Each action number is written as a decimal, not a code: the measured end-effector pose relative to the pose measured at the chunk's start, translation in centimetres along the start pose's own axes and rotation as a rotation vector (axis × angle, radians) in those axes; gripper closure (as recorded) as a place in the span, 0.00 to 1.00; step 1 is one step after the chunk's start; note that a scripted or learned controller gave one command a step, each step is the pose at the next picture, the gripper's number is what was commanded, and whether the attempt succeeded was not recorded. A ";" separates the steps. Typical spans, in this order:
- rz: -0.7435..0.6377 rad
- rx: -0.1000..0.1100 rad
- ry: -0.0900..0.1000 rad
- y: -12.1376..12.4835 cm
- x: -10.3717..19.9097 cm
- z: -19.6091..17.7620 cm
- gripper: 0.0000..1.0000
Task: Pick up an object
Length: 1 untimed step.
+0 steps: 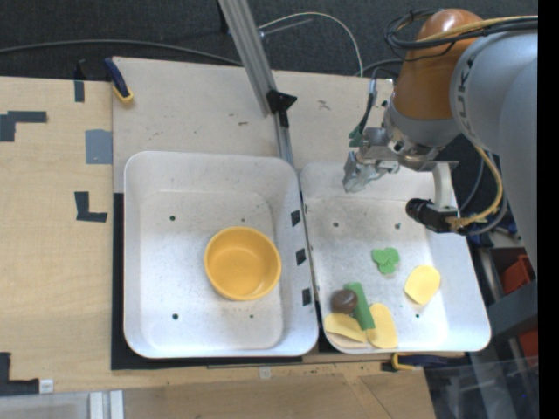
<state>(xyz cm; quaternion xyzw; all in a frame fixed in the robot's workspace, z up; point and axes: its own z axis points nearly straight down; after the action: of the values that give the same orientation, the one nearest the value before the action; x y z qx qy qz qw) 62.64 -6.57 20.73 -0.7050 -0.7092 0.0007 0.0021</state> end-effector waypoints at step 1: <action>0.001 0.000 0.000 -2.7 4.6 0.5 1.00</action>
<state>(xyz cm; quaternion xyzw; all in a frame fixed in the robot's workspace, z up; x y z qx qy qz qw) 59.95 -1.98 20.21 -0.7053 -0.7089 0.0009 0.0020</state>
